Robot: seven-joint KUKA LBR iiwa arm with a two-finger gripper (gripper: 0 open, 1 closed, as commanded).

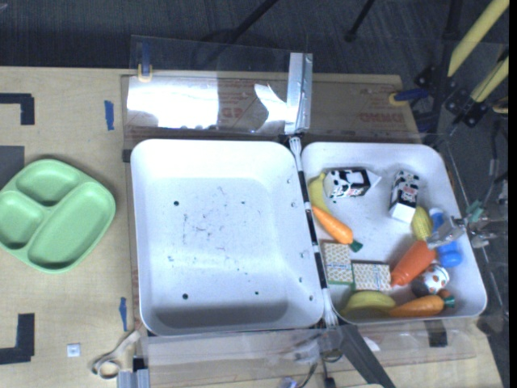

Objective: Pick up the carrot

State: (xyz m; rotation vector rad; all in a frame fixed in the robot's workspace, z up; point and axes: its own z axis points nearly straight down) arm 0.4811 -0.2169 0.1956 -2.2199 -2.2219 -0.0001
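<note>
Three orange carrots lie in the right bin (460,186). A slim carrot (333,225) with a green end lies slanted near the bin's left wall. A thicker carrot (412,261) rests tilted in the middle of the pile. A third carrot (416,305) with a green tip lies along the front wall, beside a yellow banana (367,301).
The right bin also holds a second banana (317,194), two cow-patterned cartons (347,184) (405,192), a yellow fruit (421,223), blue pieces (448,255), a small ball (435,279) and two flat boxes (355,272). The left bin (218,217) is beside it. A green divided plate (52,214) sits far left.
</note>
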